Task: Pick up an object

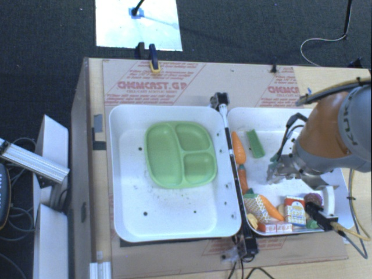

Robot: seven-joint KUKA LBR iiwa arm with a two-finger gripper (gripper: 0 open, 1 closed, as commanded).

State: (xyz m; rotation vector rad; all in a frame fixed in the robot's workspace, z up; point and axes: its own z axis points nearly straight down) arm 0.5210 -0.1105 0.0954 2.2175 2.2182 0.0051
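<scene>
My gripper [279, 172] hangs low over the middle of the right bin [264, 127], above bare white floor. An orange carrot [238, 147] lies along the bin's left wall, with a green stick [254, 143] just to its right. A small orange-red piece [243, 179] sits left of the gripper. At the front of the bin lie several toy foods: a second carrot [269, 207], a small printed box [295, 211] and a dark red round piece [314, 199]. Nothing shows between the gripper's tips.
The left bin [131, 214] holds a green divided plate [180, 154]. A dark divider rail [229, 156] runs between the two bins. The arm's orange band [325, 132] covers the right bin's right side.
</scene>
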